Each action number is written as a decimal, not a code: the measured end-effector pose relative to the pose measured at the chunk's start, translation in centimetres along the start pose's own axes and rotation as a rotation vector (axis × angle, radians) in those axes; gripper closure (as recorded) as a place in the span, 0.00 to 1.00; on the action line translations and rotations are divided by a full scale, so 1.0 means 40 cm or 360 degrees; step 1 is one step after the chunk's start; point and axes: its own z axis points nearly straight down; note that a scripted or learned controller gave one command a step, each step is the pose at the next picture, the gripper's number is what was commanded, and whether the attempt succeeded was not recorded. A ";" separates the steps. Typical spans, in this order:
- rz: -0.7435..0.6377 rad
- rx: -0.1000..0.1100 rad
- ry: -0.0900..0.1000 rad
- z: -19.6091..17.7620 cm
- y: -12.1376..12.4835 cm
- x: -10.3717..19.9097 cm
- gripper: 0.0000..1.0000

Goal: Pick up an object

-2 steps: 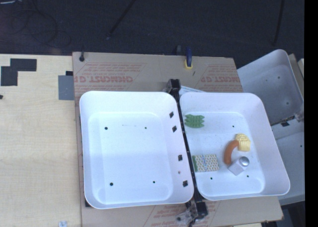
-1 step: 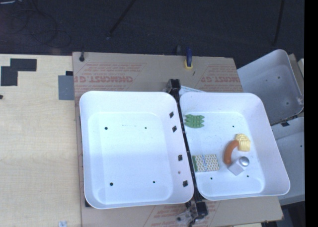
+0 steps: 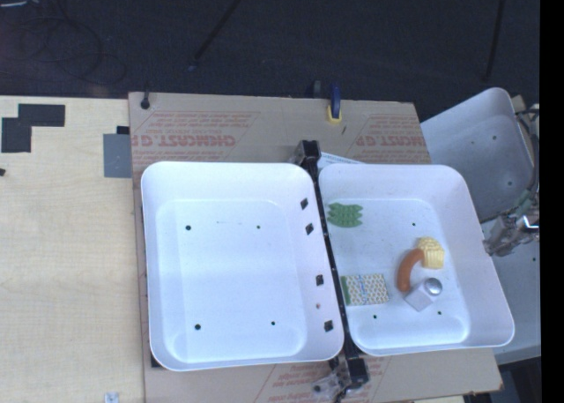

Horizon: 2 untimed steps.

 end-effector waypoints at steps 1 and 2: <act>-0.0007 -0.0014 -0.0001 0.166 0.005 0.068 1.00; -0.0005 -0.0054 -0.0018 -0.270 0.002 0.028 1.00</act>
